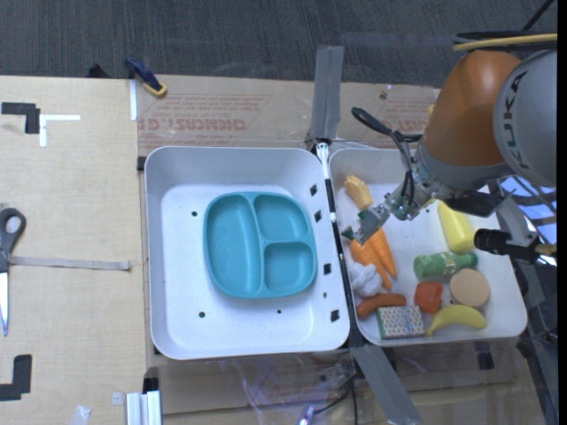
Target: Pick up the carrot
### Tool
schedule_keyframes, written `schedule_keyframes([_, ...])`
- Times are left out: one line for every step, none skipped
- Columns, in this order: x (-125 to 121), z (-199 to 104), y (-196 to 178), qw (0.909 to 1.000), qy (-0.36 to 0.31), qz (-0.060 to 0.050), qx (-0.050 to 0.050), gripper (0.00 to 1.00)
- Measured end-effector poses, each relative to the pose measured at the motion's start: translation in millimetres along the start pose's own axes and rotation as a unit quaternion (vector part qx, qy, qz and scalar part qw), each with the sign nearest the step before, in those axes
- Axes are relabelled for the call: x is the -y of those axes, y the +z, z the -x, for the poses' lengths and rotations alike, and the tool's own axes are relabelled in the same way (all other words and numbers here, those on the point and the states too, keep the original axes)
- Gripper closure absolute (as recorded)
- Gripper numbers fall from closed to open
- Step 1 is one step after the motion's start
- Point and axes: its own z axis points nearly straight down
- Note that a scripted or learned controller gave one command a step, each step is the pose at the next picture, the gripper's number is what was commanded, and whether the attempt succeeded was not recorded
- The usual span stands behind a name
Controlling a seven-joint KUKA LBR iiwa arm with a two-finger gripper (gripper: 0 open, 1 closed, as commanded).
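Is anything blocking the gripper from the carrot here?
Nothing visible does. The gripper sits right at the top end of the carrot in the right bin; neighbouring toy foods lie beside and below the carrot.

A pale wood-grain tabletop (pixel 71 326) carries two shallow white bins side by side, the left bin (pixel 164 264) and the right bin (pixel 505 312) meeting along a central divide. Behind them a brown cardboard sheet (pixel 221 113) printed with red lettering lies flat on the surface. A pair of scissors (pixel 7 246) rests at the left edge, beside a strip of grey tape (pixel 75 263) running toward the left bin. Black tape marks (pixel 22 113) sit near the far left corner, another (pixel 19 374) near the front. A small blue-and-yellow clip (pixel 146 76) lies at the cardboard's far edge.
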Motion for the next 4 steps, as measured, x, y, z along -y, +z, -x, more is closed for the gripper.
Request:
schedule_keyframes([30,-29,1,0.9957,0.092,-0.002,-0.001,0.0])
schedule_keyframes([14,1,1,0.9737,0.228,-0.002,-0.001,0.0])
schedule_keyframes([67,28,86,0.9671,0.254,-0.002,-0.001,0.0])
schedule_keyframes([24,68,101,0.9671,0.254,-0.003,-0.001,0.0])
